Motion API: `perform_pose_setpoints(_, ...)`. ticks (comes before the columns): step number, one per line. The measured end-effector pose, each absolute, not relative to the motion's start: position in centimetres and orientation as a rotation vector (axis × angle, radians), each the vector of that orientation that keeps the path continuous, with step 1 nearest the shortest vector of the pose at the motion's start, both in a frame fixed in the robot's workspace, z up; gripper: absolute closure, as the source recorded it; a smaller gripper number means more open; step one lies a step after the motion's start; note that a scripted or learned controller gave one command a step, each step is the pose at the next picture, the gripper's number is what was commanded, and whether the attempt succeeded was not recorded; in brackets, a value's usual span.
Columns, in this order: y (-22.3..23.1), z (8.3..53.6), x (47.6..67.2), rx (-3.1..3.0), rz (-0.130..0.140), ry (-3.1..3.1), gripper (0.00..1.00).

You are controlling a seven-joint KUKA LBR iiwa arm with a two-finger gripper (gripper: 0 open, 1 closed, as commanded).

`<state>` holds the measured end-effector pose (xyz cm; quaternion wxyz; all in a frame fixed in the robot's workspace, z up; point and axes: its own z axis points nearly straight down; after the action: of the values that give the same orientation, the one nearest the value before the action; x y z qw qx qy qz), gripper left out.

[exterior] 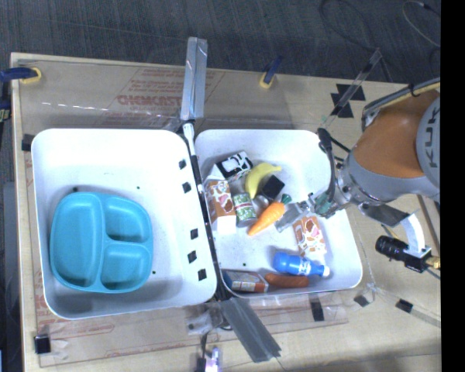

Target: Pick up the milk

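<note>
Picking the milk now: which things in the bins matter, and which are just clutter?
Matter: milk carton, black-and-white, at the right bin's far side; gripper.

Clutter: banana, carrot, blue bottle, snack packets, blue tray in the left bin.

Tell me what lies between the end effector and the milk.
The banana and a small black block lie between the end effector and the milk, all within the right bin. The banana sits close beside the milk; I cannot tell if they touch. Nothing visible covers the milk from above.
</note>
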<state>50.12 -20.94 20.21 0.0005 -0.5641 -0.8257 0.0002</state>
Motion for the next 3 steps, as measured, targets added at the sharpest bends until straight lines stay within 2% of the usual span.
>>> perform_pose_setpoints(1, -20.9, 20.2, 50.1, -1.772, 0.001, -2.593, 0.00)
perform_pose_setpoints(2, -21.0, 21.2, 51.1, -1.691, 0.001, -2.648, 0.00)
perform_pose_setpoints(3, -21.0, 21.7, 54.2, -1.699, 0.000, -2.643, 0.00)
